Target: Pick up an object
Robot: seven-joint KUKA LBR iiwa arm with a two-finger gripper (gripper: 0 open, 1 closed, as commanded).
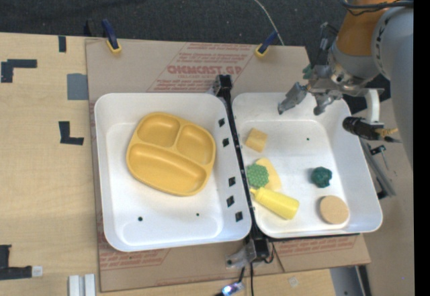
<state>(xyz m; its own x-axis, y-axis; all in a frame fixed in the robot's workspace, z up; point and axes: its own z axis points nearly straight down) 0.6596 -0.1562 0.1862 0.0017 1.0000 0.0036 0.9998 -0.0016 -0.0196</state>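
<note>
1. On the left, a yellow divided tray (172, 153) is lying in the left bin (111, 221), tilted, its three compartments holding nothing.
2. A black divider strip (230, 154) is running between the two bins.
3. In the right bin (356, 221), a pale yellow block (256, 140) is sitting near the divider; below it a green bumpy piece (257, 175) is resting on a flat yellow disc (267, 168), touching a yellow cylinder (275, 202) that is lying aslant.
4. Further right, a dark green lump (322, 176) is sitting apart, with a round tan disc (333, 210) just below it.
5. The gripper (306, 103) is hovering over the right bin's far rim, fingers spread apart and gripping nothing, well apart from every object.
</note>
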